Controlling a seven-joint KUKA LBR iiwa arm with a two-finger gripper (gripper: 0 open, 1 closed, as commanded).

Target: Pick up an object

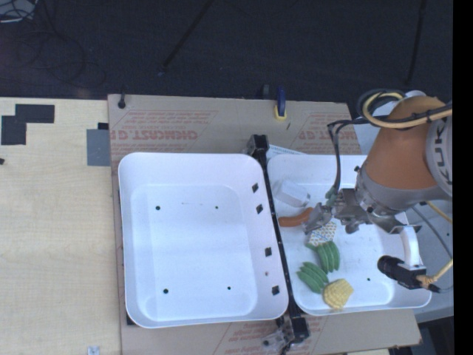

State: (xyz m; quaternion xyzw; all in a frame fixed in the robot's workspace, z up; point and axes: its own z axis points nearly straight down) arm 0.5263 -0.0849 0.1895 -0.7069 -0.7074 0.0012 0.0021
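Arm (pixel 403 161) is reached over the right bin (pixel 369 291); the left bin (pixel 192 242) is beside it. Gripper (pixel 323 224) is set low at the bin's middle, just above a patterned piece (pixel 322 234); its state cannot be told. Green pods (pixel 319 266) and corn (pixel 338 294) are placed toward the front edge, an orange piece (pixel 294 217) by the left wall. A straight descent on the patterned piece is advised, clear of the pods.

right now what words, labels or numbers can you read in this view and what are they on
"UK": black letters on the arm's grey housing at the right edge, cut off by the frame.
Red print along the top edge of the cardboard sheet under the bins: upside down and too blurred to read.
Red print on the cardboard's bottom edge: too blurred to read.
Nothing readable on the white bins or the items in them.
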